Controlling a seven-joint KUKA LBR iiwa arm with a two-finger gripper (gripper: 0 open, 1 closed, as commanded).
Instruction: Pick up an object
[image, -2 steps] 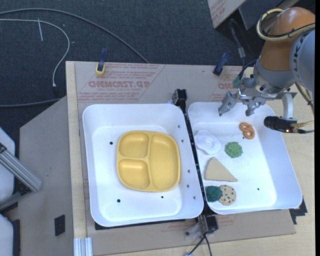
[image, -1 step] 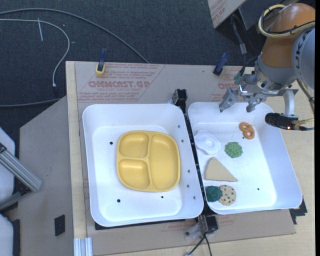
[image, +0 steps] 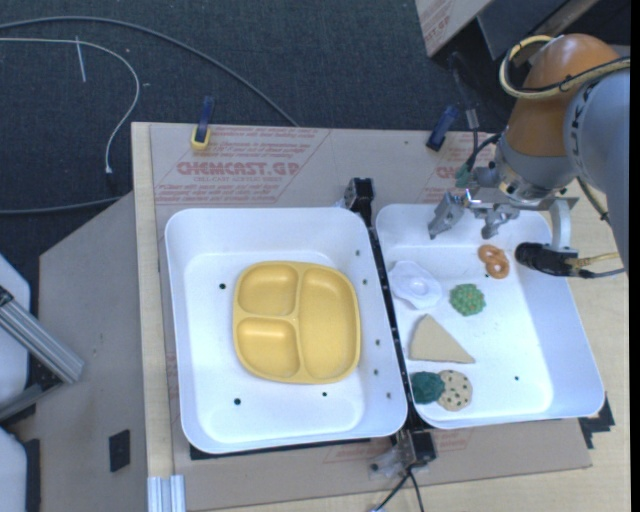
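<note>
Pretzel (image: 493, 260) – small, brown, twisted, gripper (image: 470, 212) just beside

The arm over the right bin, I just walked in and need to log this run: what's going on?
The grey and orange arm holds its pincer above the back of the right bin, carrying nothing. A pretzel, green broccoli piece, sandwich wedge and cookie lie there. The yellow divided plate sits in the left bin.

The bench (image: 250, 160) bears two white bins (image: 200, 400) side by side.
</note>
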